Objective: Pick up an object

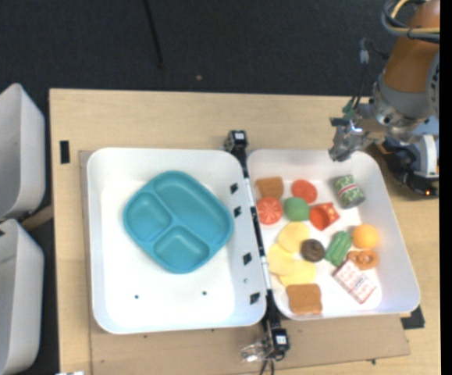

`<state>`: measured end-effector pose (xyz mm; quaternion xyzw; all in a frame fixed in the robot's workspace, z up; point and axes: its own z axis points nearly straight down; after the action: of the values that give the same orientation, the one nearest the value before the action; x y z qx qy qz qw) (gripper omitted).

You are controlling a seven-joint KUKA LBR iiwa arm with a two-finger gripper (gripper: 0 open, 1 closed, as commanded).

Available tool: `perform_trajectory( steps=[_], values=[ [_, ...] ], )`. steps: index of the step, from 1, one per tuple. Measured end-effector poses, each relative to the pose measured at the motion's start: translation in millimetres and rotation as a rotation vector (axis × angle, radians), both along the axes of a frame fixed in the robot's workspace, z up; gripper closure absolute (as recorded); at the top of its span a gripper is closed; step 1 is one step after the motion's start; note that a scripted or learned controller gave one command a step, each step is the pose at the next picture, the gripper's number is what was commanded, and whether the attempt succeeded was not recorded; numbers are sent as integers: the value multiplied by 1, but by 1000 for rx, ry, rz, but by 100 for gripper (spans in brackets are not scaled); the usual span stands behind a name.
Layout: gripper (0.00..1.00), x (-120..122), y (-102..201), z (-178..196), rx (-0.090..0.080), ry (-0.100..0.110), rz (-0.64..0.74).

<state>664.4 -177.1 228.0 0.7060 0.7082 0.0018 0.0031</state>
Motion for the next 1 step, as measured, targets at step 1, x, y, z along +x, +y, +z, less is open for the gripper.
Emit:
perform_trajectory(
  steps=[1],
  values=[
    [100,1,-1,13,1,6,1]
  ],
)
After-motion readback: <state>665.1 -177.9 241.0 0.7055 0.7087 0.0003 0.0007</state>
